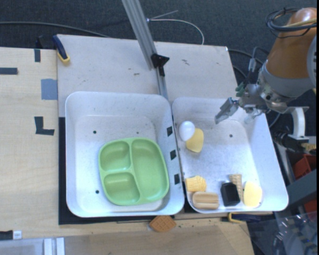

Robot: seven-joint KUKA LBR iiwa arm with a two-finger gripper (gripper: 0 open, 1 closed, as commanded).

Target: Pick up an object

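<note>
The pincer [238,110] is being held spread above the far right corner of the right bin [266,158], with nothing between its fingers. Candidates are being noted in that bin: a white egg [186,128] touching a yellow piece [195,141] near the left wall, and along the near edge a waffle [196,184], a bun [205,200], a black block [229,193], a cracker [236,180] and a lemon [252,194]. A green tray [133,170] is lying in the left bin [74,142]. The near-edge cluster is judged crowded; the egg and yellow piece are being favoured, being nearer. A straight descent is being advised, fingers straddling one item only, clear of the wall.
</note>
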